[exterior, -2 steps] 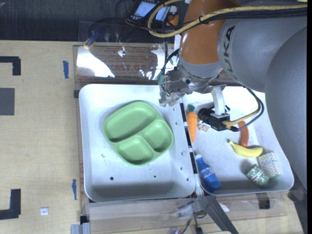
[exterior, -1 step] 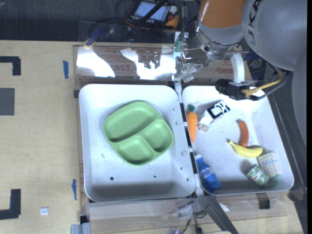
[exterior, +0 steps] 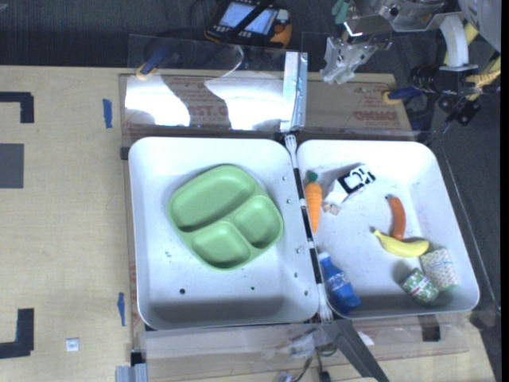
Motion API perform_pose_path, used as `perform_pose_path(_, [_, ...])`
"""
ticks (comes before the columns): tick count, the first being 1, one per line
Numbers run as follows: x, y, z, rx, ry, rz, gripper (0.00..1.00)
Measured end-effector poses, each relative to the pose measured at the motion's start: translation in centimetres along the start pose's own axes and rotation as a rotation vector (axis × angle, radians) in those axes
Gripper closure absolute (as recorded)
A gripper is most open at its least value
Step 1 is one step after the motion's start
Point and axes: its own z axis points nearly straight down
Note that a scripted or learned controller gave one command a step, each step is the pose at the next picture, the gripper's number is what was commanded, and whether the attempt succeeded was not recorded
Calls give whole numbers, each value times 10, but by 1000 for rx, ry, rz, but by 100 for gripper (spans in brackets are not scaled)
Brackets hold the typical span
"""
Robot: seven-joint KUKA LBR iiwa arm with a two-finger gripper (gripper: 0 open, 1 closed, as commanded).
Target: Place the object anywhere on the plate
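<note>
Gripper (exterior: 340, 68) is seen above the bins' far edge, arm cropped at top; finger state cannot be told, nothing seen held. Green plate (exterior: 225, 215) lies below-left of it; carrot (exterior: 313, 204), banana (exterior: 402, 246), blue bottle (exterior: 339, 283) below, bottle partly rim-hidden.

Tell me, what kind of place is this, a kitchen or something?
Probably a robot lab test bench, not a kitchen: a gripper hangs above two white bins, one holding a green plate, the other toy-like food such as a banana and carrot.
</note>
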Motion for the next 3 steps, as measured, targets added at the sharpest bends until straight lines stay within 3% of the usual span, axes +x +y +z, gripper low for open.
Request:
perform_pose_path(1, [73, 17, 3, -2, 0, -105, 100])
perform_pose_path(2, [129, 29, 70, 2, 3, -448, 100])
perform_pose_path(3, [174, -6, 8, -4, 1, -727, 100])
